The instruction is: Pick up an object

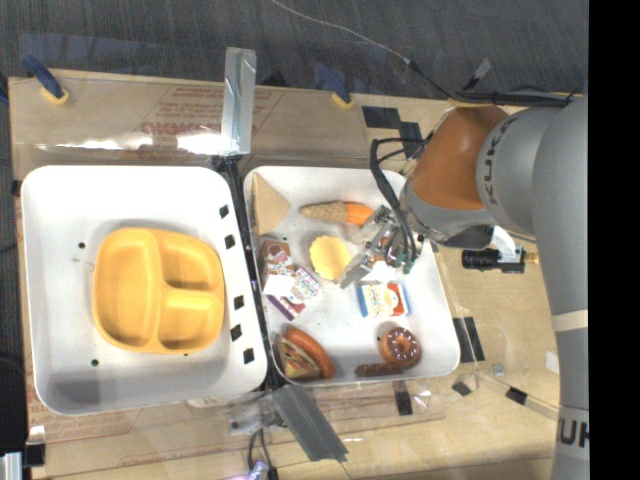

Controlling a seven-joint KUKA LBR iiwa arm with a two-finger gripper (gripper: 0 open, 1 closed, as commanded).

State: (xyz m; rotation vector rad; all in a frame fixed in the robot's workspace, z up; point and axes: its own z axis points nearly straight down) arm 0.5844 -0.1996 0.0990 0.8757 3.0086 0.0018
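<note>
Arm: grey KUKA arm (pixel 530 183) enters from the right of the frame; the orange band sits at upper right, above the right bin.
Writing on arm: "KU" reads vertically at the lower right corner; more letters run along the grey housing near the orange band, partly turned away.
Gripper (pixel 365 258): low over the centre of the right bin (pixel 435 313), fingers pointing toward the lower left. Open or closed: cannot tell, the tips blur into the bin floor. Nothing visibly held.
Yellow round piece (pixel 328 256): centre of right bin, just left of the gripper tip; contact unclear.
Ice cream cone (pixel 338 212): upper part of right bin, lying on its side.
Small carton (pixel 383 298): just below the gripper; blue and red print, too small to read.
Packet (pixel 292 286): left side of right bin; printing illegible.
Doughnut (pixel 399 345): lower right of right bin.
Hot dog (pixel 303 353): lower left corner of right bin.
Yellow divided plate (pixel 158 290): centre of left bin (pixel 60 198).
Bench board: faint red print at upper centre, unreadable.
</note>
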